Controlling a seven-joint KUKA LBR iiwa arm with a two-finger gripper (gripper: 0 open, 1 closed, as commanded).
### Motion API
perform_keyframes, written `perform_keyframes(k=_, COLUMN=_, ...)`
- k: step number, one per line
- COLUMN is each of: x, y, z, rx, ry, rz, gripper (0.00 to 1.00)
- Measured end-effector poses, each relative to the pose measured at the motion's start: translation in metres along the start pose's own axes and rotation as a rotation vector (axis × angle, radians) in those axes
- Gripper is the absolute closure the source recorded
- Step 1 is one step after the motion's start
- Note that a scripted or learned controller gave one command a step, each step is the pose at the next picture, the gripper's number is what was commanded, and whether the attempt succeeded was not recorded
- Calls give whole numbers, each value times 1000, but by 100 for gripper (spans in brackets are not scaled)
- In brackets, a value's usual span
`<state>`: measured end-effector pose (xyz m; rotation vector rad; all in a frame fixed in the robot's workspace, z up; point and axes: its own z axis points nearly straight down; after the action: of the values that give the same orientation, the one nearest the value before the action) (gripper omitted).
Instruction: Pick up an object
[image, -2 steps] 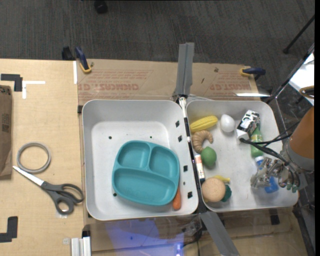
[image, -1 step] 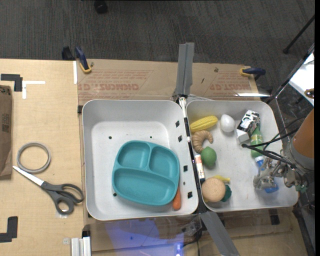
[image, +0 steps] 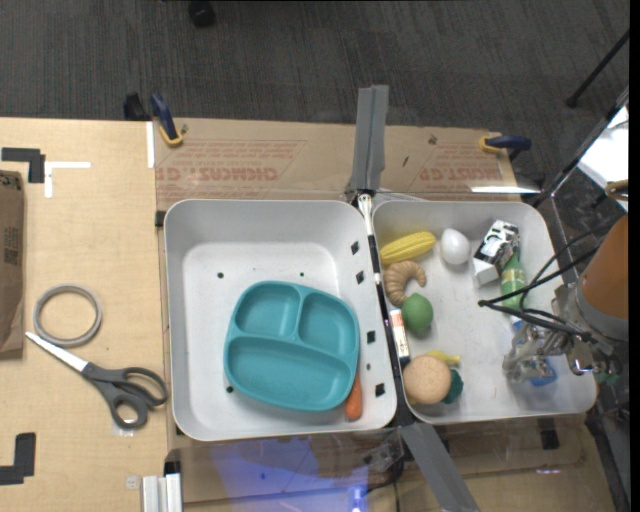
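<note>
We see two white bins side by side. The left bin (image: 190, 300) carries a teal divided plate (image: 293, 345) with bare floor along its 12 and 9 o'clock sides; a carrot (image: 354, 401) sits wedged at the plate's 4 o'clock against the divider. The right bin (image: 470, 390) is crowded on its 9 o'clock side: banana (image: 408, 245), croissant (image: 403, 278), lime (image: 417, 313), peach (image: 427, 380). An egg (image: 455, 245) and a green bottle (image: 511, 278) sit near its 12 o'clock wall. The middle floor is open. The gripper (image: 535, 352) is over the 4 o'clock corner, near the rim; we can't tell its finger state. Scissors (image: 105, 378) and a tape ring (image: 67, 312) lie on the wooden bench (image: 80, 230).
</note>
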<state>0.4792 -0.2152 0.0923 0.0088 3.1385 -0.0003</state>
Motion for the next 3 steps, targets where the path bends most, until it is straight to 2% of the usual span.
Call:
perform_keyframes(k=1, x=1, y=68, z=1, rx=-2, ry=1, rz=-232, gripper=0)
perform_keyframes(k=2, x=-73, y=64, z=0, rx=-1, ry=-2, rz=-250, gripper=0)
perform_keyframes(k=3, x=-151, y=92, z=0, rx=-1, ry=-4, rz=-446, gripper=0)
